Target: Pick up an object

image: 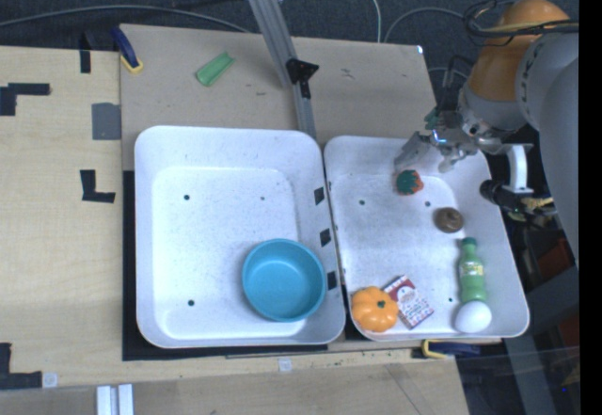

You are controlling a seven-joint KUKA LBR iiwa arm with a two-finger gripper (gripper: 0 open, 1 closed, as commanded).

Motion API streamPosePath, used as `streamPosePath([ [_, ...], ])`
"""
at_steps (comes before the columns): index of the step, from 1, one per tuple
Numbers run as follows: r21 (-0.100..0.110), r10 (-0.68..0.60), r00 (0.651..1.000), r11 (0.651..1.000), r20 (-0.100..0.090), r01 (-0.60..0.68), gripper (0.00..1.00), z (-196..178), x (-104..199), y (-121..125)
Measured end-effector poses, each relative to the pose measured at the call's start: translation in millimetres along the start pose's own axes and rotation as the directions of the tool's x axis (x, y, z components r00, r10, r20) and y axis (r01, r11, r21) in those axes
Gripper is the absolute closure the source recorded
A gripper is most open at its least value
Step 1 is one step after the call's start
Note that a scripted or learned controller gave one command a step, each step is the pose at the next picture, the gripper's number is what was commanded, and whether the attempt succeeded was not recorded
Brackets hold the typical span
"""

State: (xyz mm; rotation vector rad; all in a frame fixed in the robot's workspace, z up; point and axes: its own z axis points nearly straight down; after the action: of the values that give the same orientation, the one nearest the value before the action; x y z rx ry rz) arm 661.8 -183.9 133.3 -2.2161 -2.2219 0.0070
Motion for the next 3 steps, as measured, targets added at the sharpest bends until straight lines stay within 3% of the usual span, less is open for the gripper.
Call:
streamPosePath([
  [1, -0.001, -0.001, 1.000, 1.000, 0.001, 0.001, 0.00, 47.9, 1.4, -0.6],
  [2, -0.004, -0.002, 1.000, 1.000, 0.002, 0.002, 1.00, 34.6, 1.8, 0.6],
  [3, -0.012, 0.001, 1.000, 1.000, 0.001, -0.001, 1.00, -28.8, 3.9, 5.7],
])
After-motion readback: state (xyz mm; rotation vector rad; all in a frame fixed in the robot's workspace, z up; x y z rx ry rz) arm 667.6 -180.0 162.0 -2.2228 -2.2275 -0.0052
